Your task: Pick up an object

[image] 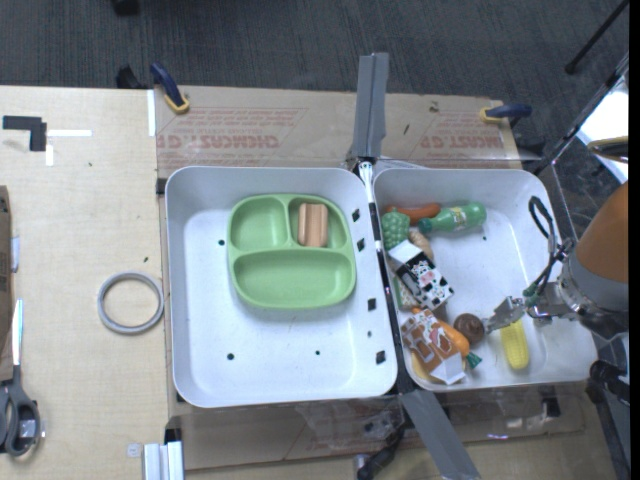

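- The gripper (512, 310) is seen low in the right bin (500, 193), near its right side. How wide the gap at its tip stands honestly can't be told, since it's small and mostly shiny glare from up here.
- Nothing is visibly held, so no grab can be claimed yet.
- The closest candidates: a yellow corn cob (514, 347) lying just below the tip, and a brown round piece (468, 325) just to its left. Whether the tip is touching either can't be made out.
- Further left, a packed clutter is found against the bin's left wall: a black-and-white box (425, 280), an orange-and-white packet (437, 345), a green bottle (455, 217), a carrot (416, 211) and something green and leafy (396, 230).
- What could go wrong, as a guess: the corn is rounded, so it could get nudged or rolled away if the close isn't centred on it. The brown piece sits so near that it could be clipped or pushed instead. The bin's right wall is also close, so there's little room for a sideways fix.
- The arm (610, 258) comes in from the right edge, orange band at the rim, wrist dropped down into the bin, tip aimed left.
- The left bin (200, 298) carries a green divided plate (291, 251) with a sausage-like piece (313, 225) in one compartment, well apart from the action.
- On the bench (70, 218), a tape ring (131, 301) and scissors (17, 408) are left lying.
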### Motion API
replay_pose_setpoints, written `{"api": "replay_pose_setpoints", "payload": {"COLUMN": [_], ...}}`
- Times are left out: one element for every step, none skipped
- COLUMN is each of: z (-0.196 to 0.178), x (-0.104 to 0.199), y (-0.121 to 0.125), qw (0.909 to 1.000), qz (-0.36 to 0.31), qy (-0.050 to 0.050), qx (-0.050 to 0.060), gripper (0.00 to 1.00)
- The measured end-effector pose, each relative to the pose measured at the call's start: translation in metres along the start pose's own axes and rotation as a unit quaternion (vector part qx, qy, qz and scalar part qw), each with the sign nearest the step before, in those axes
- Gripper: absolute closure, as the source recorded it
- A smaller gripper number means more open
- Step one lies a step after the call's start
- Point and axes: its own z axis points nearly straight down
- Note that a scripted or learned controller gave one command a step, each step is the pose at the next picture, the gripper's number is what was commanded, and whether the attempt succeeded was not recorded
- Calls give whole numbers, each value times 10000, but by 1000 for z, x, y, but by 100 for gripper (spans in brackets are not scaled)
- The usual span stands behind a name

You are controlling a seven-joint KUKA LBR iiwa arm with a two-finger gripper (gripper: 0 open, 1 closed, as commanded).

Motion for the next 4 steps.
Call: {"api": "replay_pose_setpoints", "payload": {"z": [-39, -12, -21, -54], "x": [27, 18, 18, 62], "y": [3, 6, 8, 5], "qw": [9694, 9984, 9984, 10000], "qz": [-2456, -557, -550, 63], "qy": [-11, 3, 1, -12], "qx": [-13, -72, -97, -22], "gripper": [0, 0, 100, 100]}}
